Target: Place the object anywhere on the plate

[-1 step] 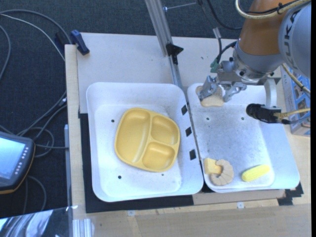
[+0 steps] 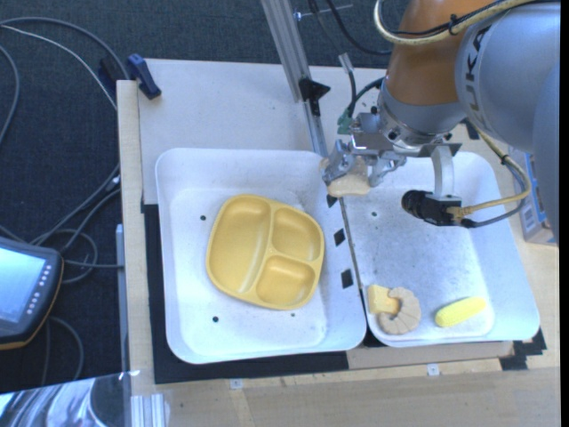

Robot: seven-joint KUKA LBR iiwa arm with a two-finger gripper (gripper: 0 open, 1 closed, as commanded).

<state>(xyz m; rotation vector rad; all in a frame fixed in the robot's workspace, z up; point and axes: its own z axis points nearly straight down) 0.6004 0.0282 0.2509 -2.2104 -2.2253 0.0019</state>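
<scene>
Carry step, by my read: the claw (image 2: 348,174) was clamped on a pale tan object (image 2: 348,185) above the bins' divider, needing a swing toward eight o'clock to the yellow plate (image 2: 265,251).

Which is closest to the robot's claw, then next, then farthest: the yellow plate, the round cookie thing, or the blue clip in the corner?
From the gripper:
1. Plate, in the left bin.
2. Cookie, right bin's front.
3. Clip, bench's far left corner.

Plate (image 2: 265,252) in left bin (image 2: 178,238) (two items (image 2: 396,308) in right bin (image 2: 498,238)).
</scene>
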